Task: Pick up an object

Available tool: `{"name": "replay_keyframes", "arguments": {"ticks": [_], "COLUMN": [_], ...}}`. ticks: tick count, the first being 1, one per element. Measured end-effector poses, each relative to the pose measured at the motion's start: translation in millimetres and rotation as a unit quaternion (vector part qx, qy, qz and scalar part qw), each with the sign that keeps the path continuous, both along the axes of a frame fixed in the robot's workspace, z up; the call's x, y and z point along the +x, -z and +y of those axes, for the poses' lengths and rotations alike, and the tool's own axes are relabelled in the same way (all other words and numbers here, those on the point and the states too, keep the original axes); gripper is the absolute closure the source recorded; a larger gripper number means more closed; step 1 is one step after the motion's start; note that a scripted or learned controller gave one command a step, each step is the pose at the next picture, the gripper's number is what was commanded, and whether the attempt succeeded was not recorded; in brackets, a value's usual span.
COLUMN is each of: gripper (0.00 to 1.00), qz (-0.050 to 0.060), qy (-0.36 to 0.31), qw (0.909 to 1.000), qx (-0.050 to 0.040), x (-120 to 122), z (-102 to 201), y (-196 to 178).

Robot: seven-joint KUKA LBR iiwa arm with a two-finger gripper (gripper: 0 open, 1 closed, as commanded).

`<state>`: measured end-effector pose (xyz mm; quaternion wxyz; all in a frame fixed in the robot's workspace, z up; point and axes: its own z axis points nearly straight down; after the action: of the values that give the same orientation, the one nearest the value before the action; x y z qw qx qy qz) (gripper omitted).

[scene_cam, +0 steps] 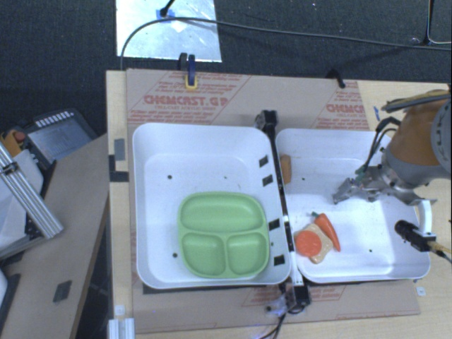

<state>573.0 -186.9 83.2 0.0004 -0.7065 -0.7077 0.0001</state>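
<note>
Arm enters from the right, over the right bin (395,260). The gripper (346,191) hangs low above the bin floor, tip pointing left; whether it is spread or pressed together I cannot tell at this angle. Nothing visible in its grasp.

Nearest candidate: the carrot (327,230), lying toward the camera from the gripper and slightly left, near but apart. Long axis runs diagonally, green stub at the far-left end, body trailing to the near-right. Touching it on the left is a round orange-red piece (308,242) on a tan slice (321,253).

A small brown block (285,168) sits left of the gripper and a bit farther from the camera, against the divider.

Left bin (162,147), well apart to the left, holds a green divided plate (224,233).

Judgement: grasp not yet begun. Shortest move is toward the camera onto the carrot, closing across its diagonal axis.
</note>
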Motion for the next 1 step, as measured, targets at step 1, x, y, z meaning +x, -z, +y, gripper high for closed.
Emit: {"name": "replay_keyframes", "arguments": {"ticks": [1], "gripper": [1.0], "qz": [-0.003], "qy": [0.0], "qw": [1.0], "qx": [-0.0009], "x": [1.4], "z": [-0.6], "y": [-12.7]}}
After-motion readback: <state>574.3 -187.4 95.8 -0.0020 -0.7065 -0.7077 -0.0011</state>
